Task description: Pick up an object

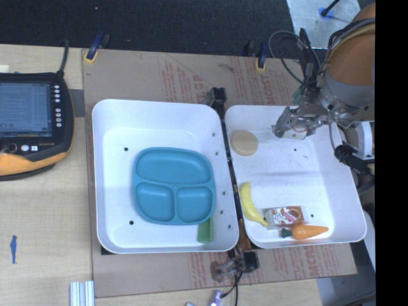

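Currently your gripper [288, 127] hovers over the right bin [338, 171], nearest the tan disc [244, 143]; can't tell its state.

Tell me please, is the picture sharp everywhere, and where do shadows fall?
Camera view: the blue tray and banana are fairly sharp; the hand looks soft and blurred. Soft shadow lies along the left bin's inner walls; its white floor is bright.

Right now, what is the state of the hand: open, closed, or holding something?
Hand: cannot be told; it hangs over the far part of the right bin, near the tan disc.
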Robot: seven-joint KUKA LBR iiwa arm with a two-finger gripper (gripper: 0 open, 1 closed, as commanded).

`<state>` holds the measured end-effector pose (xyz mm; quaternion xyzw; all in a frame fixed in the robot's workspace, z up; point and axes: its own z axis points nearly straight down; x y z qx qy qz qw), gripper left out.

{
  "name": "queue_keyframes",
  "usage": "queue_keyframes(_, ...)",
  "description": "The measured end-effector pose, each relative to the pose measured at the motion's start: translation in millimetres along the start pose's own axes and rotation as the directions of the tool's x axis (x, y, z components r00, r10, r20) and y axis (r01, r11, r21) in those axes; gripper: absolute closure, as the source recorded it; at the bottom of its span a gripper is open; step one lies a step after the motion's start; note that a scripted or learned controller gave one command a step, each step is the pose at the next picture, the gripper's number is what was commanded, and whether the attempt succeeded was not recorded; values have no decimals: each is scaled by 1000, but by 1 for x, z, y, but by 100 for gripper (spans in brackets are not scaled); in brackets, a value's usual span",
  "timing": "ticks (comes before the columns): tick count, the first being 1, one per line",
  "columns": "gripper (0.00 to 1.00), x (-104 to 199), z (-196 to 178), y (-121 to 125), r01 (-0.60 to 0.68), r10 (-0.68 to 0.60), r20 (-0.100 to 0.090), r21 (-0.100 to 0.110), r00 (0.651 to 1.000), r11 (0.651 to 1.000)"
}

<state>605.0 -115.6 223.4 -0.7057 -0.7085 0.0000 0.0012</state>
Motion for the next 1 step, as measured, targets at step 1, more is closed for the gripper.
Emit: queue_keyframes(1, 100, 48, 13, 12, 1, -1, 1, 4, 1000, 1000)
